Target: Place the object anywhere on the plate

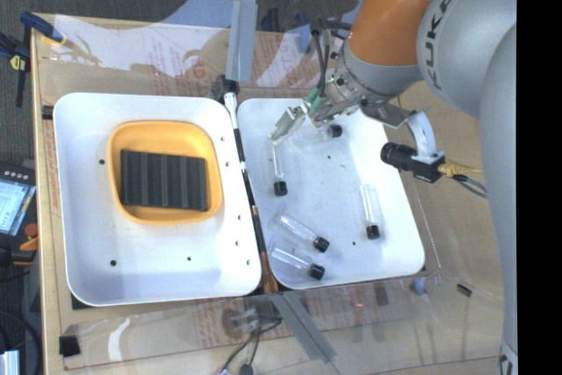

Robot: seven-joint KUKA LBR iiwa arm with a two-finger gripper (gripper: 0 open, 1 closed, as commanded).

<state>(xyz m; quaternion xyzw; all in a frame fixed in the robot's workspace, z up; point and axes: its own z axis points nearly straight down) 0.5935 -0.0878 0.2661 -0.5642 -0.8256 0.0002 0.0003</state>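
Item: clear tubular vials with black caps, four lying loose in the right bin [399,255]. Nearest vial [277,169] lies just below the gripper [294,120], cap end pointing away from it; a second vial [370,211] lies further out on the arm's side; a third vial [302,233] and a fourth vial [295,263] lie close together well beyond the gripper, toward the bin's near edge. Handling, by judgement: each looks light, rigid, smooth-walled and round, so likely to roll or slip when nudged, and possibly brittle if the wall is glass; best hold is across the clear barrel near its middle, fingers square to the long axis, avoiding the cap end, where a pinch would tip the piece. Tool: gripper hangs low over the far part of the right bin, pale fingers angled toward the divider between bins; whether they stand parted or closed cannot be told, nor whether anything sits between them. Destination: yellow plate [127,136] with a dark ribbed insert [165,180], resting in the left bin [79,250], across the divider from the gripper and well apart from every vial.
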